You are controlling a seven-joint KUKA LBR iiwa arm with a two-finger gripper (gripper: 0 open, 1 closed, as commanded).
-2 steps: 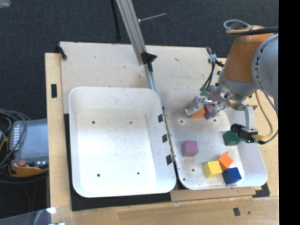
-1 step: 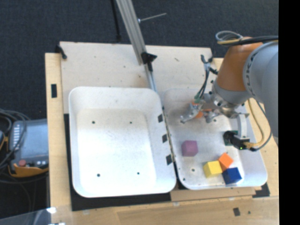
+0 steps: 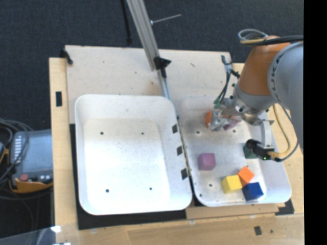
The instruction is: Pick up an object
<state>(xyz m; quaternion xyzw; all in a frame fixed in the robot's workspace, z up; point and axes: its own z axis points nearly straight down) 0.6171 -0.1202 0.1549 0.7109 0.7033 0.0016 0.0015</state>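
Arm [image 3: 265,75] reaching in from right, wrist down over right bin [image 3: 194,131], claw [image 3: 220,122] low at bin's back, grip state unclear, orange piece [image 3: 208,118] beside it, purple block [image 3: 206,161] mid-bin

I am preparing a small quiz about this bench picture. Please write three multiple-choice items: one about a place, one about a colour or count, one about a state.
1. Which bin holds the blocks?
A. left bin
B. right bin
C. both bins

2. What colour is the block that lies alone near the middle of that bin?
A. purple
B. green
C. white

3. How do the yellow, orange and blue blocks lie?
A. spread far apart
B. stacked in a tower
C. clustered together

Answers:
1 B: all blocks lie in the right bin.
2 A: the purple block lies apart from the others.
3 C: the yellow block, orange block and blue block crowd together at the near corner.
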